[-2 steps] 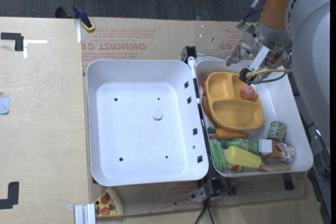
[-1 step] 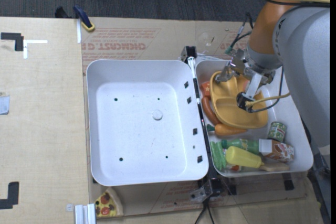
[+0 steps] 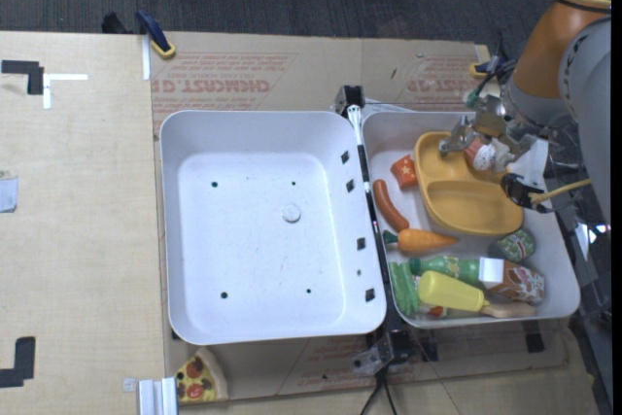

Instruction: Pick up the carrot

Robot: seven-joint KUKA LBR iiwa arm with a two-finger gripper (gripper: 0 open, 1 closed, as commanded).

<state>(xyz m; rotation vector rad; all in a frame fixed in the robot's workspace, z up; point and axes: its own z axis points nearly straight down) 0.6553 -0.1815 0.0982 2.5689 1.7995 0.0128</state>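
The carrot (image 3: 424, 241) lies in the right bin (image 3: 562, 253), between the yellow bowl (image 3: 466, 199) and the green bottle (image 3: 452, 266), with a red sausage (image 3: 390, 205) close on its left. The gripper (image 3: 478, 139) hangs over the bowl's far rim; I cannot tell its state. It should drop straight down and pinch the carrot's fat end, as room is tight there.

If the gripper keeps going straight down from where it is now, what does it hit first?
Most likely the yellow bowl: the gripper sits above its back rim. The carrot lies off that line, beyond the bowl's near edge. Depth is hard to judge from this slanted view.
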